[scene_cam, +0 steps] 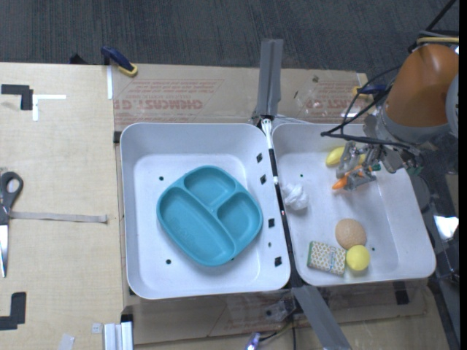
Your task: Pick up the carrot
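Note:
The carrot (339, 184) is a small orange piece in the right bin (408, 261), near its back. Just its left end shows, poking out from under the gripper (355, 173). The gripper hangs low over the carrot from the right, below the arm's orange band (427, 86). The rest of the carrot is hidden by the gripper, and I cannot make out whether it is touching the carrot.
A yellow fruit (334, 157) lies just left of the gripper. A white crumpled piece (295, 195), a tan egg-shaped ball (350, 232), a yellow ball (357, 258) and a sponge (326, 257) share the right bin. The left bin (139, 152) holds a blue divided plate (210, 215).

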`<action>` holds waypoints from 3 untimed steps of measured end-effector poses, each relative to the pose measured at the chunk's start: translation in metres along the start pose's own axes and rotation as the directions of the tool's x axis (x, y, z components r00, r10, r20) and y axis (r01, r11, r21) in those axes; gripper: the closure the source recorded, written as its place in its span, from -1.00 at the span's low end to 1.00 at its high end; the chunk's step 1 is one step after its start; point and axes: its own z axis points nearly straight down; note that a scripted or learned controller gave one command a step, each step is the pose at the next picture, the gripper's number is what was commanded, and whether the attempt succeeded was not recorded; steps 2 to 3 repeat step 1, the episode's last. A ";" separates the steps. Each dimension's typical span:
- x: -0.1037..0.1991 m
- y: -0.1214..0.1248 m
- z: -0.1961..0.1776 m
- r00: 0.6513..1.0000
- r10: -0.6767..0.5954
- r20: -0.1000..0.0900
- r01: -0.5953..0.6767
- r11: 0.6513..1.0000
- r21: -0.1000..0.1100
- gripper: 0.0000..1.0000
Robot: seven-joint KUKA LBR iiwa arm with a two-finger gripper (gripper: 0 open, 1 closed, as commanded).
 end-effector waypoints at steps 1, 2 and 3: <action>0.046 0.023 -0.114 0.933 -0.360 -0.004 0.360 0.933 -0.004 1.00; 0.046 0.023 -0.114 0.933 -0.360 -0.004 0.360 0.933 -0.004 1.00; 0.046 0.023 -0.114 0.933 -0.360 -0.004 0.360 0.933 -0.004 1.00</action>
